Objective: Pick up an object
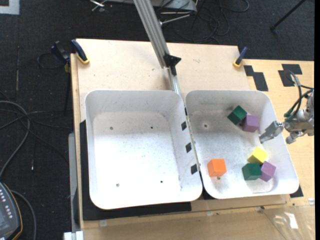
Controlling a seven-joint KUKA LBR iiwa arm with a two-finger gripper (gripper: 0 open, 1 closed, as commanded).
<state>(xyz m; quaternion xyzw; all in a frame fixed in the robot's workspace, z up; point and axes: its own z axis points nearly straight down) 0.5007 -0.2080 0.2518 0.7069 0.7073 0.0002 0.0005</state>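
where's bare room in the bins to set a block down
The left bin floor is bare wall to wall. In the right bin, the patch between the orange block and the green block is free. Crowded: near right corner around the yellow block, below the gripper.

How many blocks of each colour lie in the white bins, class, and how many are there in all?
Green blocks: 2
Purple blocks: 2
Yellow block: 1
Orange block: 1
Total: 6 blocks, all in the right-hand bin of the camera view.
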